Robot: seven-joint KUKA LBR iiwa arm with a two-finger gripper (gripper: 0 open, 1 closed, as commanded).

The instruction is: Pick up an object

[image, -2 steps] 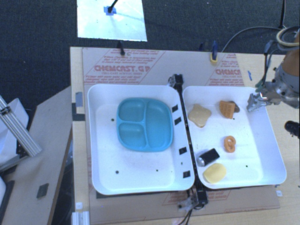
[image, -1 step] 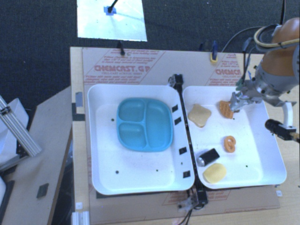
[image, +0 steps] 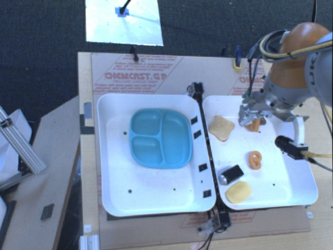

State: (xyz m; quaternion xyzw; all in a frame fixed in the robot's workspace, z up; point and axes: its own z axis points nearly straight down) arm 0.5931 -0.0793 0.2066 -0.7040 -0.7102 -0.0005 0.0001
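- Pincer point(image: 252, 120) of mine sits low in the right bin point(image: 302, 191), near its far edge; whether it is apart or together I cannot tell.
- An orange piece point(image: 254, 125) lies right under it, touching or nearly so.
- Toast slice point(image: 221, 128) lies just left; orange ring point(image: 254, 160) nearer the camera.

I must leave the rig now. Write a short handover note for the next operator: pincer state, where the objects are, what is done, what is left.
Pincer: low in the right bin, at a small orange piece near the back; whether it grips is unclear.
Right bin also holds: toast slice, orange ring-shaped toy, black-and-silver item, yellow piece.
Left bin: blue divided plate.
Done: arm lowered to a target.
Left: confirm a grip, then lift.
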